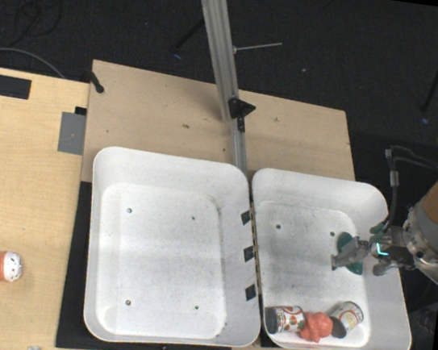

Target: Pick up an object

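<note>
Claw (346, 254) | can't tell its state, teal thing (352, 249) at tips | cans (287, 319) below untouched | could slip

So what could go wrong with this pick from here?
The gripper is over bare floor in the right bin, well above the cans and red toy, so closing here would likely catch nothing. Those three sit bunched against the bin's near wall, so the fingers may struggle to get around one, or knock its neighbours.
</note>
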Controlling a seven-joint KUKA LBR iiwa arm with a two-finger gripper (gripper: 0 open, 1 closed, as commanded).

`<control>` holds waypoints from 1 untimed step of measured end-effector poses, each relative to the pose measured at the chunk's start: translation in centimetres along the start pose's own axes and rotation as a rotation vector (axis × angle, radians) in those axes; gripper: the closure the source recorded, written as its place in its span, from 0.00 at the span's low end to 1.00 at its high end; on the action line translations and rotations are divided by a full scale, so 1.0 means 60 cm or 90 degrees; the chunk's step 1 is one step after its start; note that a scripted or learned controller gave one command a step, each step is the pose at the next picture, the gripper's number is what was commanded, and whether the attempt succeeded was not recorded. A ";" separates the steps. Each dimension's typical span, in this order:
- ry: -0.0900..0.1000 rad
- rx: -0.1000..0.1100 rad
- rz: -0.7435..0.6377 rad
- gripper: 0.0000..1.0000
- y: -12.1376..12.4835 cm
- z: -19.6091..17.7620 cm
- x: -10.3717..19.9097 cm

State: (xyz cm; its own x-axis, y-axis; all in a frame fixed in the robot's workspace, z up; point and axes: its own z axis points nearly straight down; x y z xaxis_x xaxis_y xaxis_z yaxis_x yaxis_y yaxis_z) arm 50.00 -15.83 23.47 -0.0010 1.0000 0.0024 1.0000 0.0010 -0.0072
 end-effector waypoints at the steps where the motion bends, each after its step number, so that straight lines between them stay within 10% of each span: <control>1: -0.001 -0.003 0.002 0.00 0.001 -0.003 -0.001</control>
State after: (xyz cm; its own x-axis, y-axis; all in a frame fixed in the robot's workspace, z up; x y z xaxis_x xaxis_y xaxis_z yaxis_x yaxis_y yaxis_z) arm 50.06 -15.92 23.66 0.0016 1.0000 0.0011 1.0000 -0.0016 -0.0025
